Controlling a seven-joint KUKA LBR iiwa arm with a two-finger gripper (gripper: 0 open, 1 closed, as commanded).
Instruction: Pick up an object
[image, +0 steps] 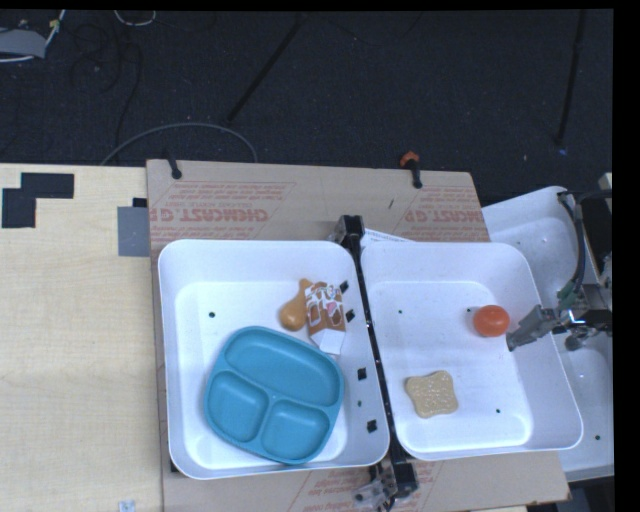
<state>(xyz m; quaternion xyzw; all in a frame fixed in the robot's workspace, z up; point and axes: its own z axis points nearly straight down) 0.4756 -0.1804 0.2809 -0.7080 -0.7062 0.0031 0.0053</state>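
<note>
In the right bin (455, 445) lie a round orange-red ball (490, 321) near its right wall and a tan biscuit-shaped piece (432, 394) toward the front. The left bin (185, 300) holds a blue divided plate (273, 394). Behind the plate an orange-brown toy (293, 312) rests beside a brown-and-white printed packet (325, 308). My gripper (545, 337) hangs over the right bin's right rim, just right of the ball and apart from it. Its fingers (522, 335) stand spread, open, with nothing between them.
A black divider clamp (360, 330) runs between the two bins. The bins sit on a cardboard sheet (310, 205) on the bench. A white surface (535, 225) with a dark cable (578, 240) lies beyond the right bin, where the arm comes in.
</note>
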